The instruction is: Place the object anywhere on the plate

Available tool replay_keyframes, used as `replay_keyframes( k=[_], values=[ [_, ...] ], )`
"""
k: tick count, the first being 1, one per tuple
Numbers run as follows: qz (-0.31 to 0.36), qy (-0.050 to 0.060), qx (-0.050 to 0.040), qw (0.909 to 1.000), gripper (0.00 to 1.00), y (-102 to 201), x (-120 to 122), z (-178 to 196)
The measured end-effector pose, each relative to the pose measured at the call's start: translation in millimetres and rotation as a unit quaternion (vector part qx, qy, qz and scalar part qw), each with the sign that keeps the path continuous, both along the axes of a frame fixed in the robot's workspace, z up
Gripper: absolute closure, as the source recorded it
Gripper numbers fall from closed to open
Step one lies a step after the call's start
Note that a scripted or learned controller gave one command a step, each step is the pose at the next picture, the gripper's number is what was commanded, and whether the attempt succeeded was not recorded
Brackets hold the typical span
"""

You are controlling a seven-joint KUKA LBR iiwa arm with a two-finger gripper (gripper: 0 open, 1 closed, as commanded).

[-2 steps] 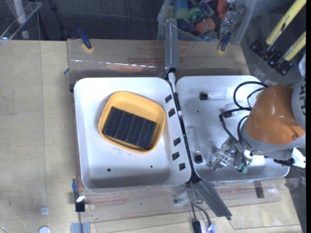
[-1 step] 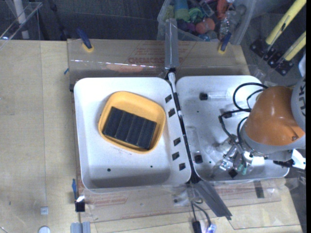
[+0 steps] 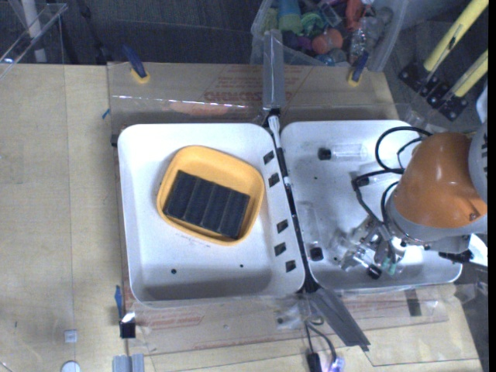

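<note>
Gripper (image 3: 366, 256) low over right bin (image 3: 341, 142), near its front; finger state unclear, cannot tell. Dark ribbed object (image 3: 209, 204) lies on yellow plate (image 3: 172, 178) in left bin (image 3: 143, 246).

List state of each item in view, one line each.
yellow plate: in the left bin, upright, carrying a dark object.
dark ribbed object: lying flat on the plate.
left bin: holds the plate.
right bin: arm working over its lower right part.
tool: low in the right bin; whether it grips anything can't be made out.
clear tub: behind the bins, full of coloured items.
</note>
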State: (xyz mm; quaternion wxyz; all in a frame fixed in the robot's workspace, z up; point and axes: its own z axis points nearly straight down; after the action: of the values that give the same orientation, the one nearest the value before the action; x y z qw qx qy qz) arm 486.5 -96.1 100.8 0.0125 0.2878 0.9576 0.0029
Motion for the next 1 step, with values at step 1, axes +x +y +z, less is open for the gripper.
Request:
replay_keyframes(
  k=[1],
  values=[
    [0.000,0.000,-0.0001,1.0000,0.00,0.1,0.0,0.1]
  ],
)
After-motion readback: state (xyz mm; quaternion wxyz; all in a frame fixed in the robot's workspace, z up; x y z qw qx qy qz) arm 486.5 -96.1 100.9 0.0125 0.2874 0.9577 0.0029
